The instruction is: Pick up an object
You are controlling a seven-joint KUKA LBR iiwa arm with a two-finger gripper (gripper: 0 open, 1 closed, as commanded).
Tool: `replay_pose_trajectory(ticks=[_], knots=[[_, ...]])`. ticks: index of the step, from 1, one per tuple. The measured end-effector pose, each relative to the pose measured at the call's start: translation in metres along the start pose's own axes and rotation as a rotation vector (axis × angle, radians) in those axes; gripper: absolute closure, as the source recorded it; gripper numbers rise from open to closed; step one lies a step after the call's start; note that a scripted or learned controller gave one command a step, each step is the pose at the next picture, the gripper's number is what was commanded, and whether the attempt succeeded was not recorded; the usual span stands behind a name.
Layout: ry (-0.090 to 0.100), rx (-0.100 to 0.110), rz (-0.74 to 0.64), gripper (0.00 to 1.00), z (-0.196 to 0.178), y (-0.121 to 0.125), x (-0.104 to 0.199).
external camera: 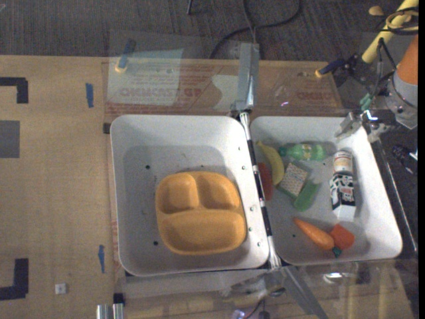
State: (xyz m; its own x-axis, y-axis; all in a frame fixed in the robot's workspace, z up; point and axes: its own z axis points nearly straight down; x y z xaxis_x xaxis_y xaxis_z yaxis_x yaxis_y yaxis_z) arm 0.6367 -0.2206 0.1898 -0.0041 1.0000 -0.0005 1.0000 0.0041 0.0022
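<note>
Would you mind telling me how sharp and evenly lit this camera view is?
Camera view: soft overall, label print unreadable; glare on the clear sheet behind the bins; soft shadow around the orange tray; the arm at the right edge is blurred and bright.

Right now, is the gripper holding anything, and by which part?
Nothing seen held. The gripper sits at the right bin's far right corner, above the milk carton, with no object visible between its fingers.
</note>
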Motion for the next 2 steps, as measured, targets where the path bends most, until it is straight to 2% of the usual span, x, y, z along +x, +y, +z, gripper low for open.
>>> replay_pose_trajectory(ticks=[1, 2], knots=[[0.002, -0.004, -0.017, 0.0, 0.082, 0.022, 0.003], [0.009, -0.003, -0.032, 0.0, 0.102, -0.015, 0.007]])
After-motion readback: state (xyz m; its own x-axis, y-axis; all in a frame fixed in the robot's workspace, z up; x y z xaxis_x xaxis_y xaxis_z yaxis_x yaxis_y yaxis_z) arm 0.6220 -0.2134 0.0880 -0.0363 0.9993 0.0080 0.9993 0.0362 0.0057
